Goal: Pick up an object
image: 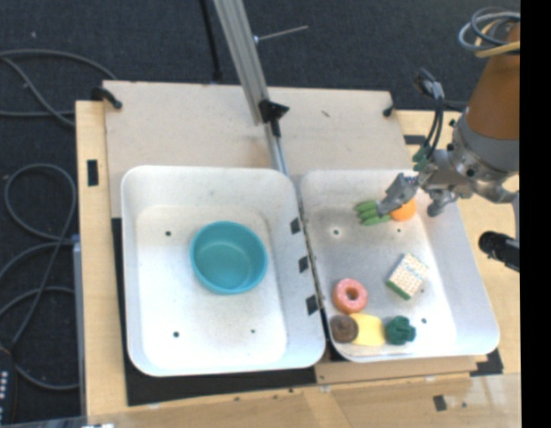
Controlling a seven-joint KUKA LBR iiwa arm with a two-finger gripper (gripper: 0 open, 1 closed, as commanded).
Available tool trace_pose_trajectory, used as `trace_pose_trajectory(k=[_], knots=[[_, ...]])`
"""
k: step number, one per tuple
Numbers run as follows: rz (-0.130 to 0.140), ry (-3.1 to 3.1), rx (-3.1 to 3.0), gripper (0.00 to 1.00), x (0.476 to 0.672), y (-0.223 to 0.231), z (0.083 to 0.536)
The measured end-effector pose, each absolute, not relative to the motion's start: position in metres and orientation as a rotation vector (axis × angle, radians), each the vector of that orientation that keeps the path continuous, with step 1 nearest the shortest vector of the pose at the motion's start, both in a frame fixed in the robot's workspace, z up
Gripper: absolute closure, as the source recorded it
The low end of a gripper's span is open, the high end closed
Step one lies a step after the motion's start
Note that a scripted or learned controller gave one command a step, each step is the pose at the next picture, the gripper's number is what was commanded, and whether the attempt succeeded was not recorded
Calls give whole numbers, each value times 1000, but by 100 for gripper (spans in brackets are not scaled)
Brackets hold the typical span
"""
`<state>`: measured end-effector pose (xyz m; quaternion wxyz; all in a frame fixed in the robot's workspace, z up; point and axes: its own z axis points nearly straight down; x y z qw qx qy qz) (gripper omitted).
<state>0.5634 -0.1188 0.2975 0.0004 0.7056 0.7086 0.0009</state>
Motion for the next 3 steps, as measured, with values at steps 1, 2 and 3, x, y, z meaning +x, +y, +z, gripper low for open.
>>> trace_pose_trajectory(k=[1, 2, 3], knots=[[4, 2225, 2217, 0, 563, -119, 298], [-7, 2221, 2224, 0, 572, -119, 240], [-7, 2220, 2224, 0, 575, -127, 193]])
